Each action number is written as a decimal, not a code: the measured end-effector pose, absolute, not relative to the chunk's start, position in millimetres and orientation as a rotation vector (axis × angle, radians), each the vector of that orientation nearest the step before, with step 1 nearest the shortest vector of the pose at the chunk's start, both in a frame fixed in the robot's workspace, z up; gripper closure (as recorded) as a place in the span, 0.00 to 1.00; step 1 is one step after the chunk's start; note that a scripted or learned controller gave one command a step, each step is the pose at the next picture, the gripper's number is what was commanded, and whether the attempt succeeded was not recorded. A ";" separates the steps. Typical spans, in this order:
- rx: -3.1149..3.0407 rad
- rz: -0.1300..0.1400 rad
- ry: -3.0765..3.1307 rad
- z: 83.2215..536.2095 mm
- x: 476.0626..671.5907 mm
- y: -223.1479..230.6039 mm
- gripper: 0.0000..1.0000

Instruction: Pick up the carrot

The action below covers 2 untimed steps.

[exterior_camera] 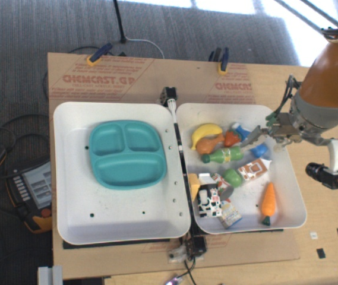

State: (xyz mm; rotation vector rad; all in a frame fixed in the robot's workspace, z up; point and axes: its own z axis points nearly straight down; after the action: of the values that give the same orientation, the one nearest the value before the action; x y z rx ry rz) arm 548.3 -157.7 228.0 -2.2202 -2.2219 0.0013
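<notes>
The carrot (268,200) is orange with a small green tip and lies in the right bin (293,218) near its front right corner, pointing toward the front edge. My gripper (274,132) hangs over the bin's right back part, above the rim area, well behind the carrot and apart from it. Nothing shows in its grasp. The grey wrist and orange band (328,76) rise behind it at the right edge.
The right bin also holds a banana (207,132), a green bottle (223,155), a brown-white carton (253,170), a green pepper (233,177) and a black-white box (209,200). A teal divided plate (128,153) sits in the left bin (73,218).
</notes>
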 end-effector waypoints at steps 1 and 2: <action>-1.921 0.002 -2.486 175.1 483.4 -205.3 0.00; -1.900 -0.010 -2.511 89.2 487.9 -193.2 0.00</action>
State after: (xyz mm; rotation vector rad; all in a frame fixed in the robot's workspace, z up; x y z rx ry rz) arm 487.9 -193.2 89.2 -1.9002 -2.5112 -0.0095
